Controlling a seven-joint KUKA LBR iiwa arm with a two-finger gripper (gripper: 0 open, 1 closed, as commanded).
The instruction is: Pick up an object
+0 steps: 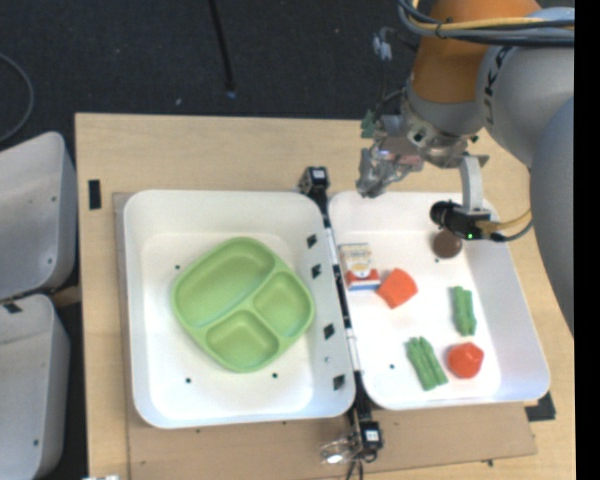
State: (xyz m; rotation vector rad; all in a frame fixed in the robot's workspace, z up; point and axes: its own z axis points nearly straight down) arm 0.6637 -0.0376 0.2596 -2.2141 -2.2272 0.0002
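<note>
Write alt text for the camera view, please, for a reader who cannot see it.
A grey robot arm's hand hangs above the far edge of the right white bin, which holds small orange, red and green toy pieces. The left white bin holds a light green divided plastic plate.

A robot lab: wooden bench (180, 138) with two white bins (140, 268)
</note>
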